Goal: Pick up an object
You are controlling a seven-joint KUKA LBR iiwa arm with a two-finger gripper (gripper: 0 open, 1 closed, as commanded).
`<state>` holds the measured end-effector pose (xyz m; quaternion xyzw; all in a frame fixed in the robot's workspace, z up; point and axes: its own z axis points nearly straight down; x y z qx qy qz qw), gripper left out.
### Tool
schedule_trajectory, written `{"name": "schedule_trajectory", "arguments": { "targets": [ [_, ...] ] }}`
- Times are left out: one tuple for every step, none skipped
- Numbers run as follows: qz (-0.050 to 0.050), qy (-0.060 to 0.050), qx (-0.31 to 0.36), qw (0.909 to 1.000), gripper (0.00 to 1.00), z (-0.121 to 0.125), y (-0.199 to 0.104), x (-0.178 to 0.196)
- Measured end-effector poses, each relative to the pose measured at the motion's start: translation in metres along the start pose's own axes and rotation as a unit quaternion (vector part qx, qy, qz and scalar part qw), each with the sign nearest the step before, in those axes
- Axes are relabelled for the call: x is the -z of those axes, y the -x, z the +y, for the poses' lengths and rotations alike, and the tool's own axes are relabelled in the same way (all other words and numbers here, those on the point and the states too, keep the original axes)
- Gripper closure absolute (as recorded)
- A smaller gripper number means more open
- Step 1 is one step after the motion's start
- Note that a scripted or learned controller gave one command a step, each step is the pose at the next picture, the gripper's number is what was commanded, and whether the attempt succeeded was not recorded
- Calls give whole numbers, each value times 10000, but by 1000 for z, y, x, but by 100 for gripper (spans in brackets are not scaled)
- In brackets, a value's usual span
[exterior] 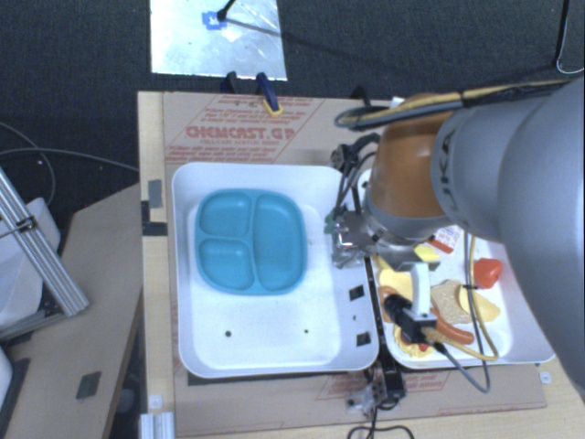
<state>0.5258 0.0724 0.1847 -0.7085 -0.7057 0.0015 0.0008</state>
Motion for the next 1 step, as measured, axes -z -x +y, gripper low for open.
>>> {"name": "schedule_trajectory", "arguments": {
  "targets": [
    [27, 117, 52, 9999, 100, 7, -12, 184]
  ]
}}
